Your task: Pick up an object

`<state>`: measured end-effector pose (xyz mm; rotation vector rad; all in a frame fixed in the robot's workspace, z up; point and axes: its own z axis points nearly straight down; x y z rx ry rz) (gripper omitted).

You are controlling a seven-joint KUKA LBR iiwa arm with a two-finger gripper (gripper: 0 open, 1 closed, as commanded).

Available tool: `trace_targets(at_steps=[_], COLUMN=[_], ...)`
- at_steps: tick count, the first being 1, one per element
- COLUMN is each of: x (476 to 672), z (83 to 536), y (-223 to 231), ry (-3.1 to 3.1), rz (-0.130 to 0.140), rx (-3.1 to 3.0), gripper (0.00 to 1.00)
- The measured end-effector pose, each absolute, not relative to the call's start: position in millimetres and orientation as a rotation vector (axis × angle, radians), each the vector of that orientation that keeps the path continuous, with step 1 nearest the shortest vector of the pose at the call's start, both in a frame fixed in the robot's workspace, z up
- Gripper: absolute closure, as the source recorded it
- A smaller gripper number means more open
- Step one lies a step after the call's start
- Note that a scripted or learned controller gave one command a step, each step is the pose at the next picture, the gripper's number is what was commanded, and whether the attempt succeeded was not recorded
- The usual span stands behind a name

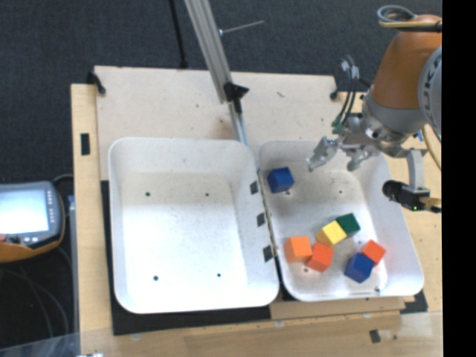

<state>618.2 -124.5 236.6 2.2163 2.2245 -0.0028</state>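
The blue cube (280,179) lies alone near the right bin's (398,233) far-left corner, bare floor around it. The gripper (336,157) hangs open above the far rim, holding nothing, apart from the cube. Six more cubes (336,248) cluster at the near-right side. The left bin (123,199) adjoins.

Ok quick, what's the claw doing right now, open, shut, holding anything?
Claw: open, holding nothing, above the far end of the right bin, right of the blue cube.
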Motion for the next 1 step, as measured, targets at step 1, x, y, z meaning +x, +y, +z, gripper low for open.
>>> trace_targets(at_steps=[1], x=[501.5], z=[217.1], y=[-106.9], ry=[2.222], rz=[-0.005], rx=[2.226], gripper=[0.0])
